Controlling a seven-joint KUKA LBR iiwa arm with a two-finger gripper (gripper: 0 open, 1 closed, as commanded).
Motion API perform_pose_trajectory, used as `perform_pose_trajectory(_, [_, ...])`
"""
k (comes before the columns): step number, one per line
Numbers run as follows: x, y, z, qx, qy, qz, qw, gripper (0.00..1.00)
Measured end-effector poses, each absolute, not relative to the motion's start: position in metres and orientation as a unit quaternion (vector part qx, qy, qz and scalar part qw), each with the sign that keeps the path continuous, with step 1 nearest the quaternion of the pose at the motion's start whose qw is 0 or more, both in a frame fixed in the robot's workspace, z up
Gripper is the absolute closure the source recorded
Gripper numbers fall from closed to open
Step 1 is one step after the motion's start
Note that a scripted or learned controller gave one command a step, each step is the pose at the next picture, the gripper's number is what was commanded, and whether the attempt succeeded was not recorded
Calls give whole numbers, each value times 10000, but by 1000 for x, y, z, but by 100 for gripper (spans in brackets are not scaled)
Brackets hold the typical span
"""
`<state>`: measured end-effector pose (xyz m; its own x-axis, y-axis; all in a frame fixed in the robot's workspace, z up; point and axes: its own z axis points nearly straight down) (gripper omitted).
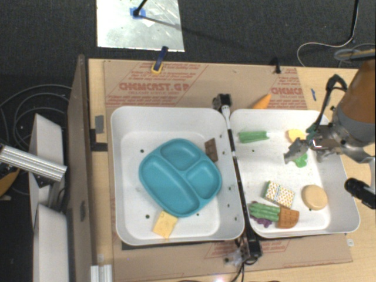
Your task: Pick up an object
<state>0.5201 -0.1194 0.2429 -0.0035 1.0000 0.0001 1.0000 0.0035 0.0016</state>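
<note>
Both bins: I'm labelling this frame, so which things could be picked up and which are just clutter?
Candidates for the pick:
gripper over the right bin
green cylinder
yellow piece
tan disc
patterned block
teal tray
yellow block

Lying about:
cardboard sheet
clamp
cables

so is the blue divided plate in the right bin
No, the blue divided plastic plate lies in the left shallow white bin, beside a yellow cracker-like piece.
</note>
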Motion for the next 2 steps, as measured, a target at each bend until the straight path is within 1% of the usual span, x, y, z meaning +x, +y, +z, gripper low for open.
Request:
perform_pose_trajectory(1, [549,-182,177,7079,7063,-12,-6,0])
perform_pose_trajectory(2, [578,-192,82,7065,7077,7,17,0])
